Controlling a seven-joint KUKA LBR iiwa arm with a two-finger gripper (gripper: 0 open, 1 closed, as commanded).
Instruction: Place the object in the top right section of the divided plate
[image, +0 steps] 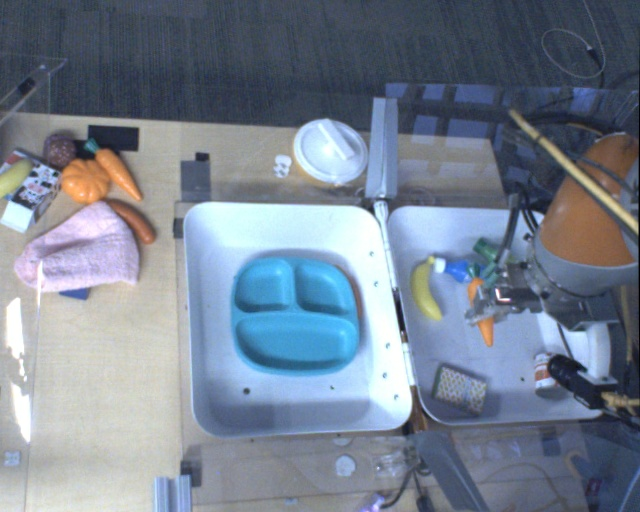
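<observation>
Carrot (484, 322) in the right bin (440, 235), roughly at the bin's centre, lying tip-down toward 6 o'clock. Gripper (490, 297) sits right on top of its upper end; fingers look narrow around the orange stub, likely closed on it, though the grip is hard to read under the metal. Carrot may be just touching the bin floor or barely lifted, can't tell which.

Banana (427, 290) at 9 o'clock of the carrot, near but apart. Blue-and-green toy (470, 265) at 11 o'clock of the gripper, close, maybe touching the fingers. Patterned sponge (459, 388) at 7 o'clock, near the bin's lower edge. Small bottle (545, 372) at 4 o'clock.

Blue divided plate (296, 312) in the left bin (210, 400), well apart at 9 o'clock of the gripper. Target section (325, 287) is the plate's 1 o'clock pocket, nothing in it.

Judged stage: grasp or start of lift, transfer not yet done.

Risks: grip is on the carrot's very end, so it could swing or slip out on the lift. Blue-and-green toy could get dragged along. Carry path crosses the ridge between the bins; a low-hanging carrot tip could catch there. Target pocket is small, so a long carrot may straddle the divider or land in the 11 o'clock pocket
</observation>
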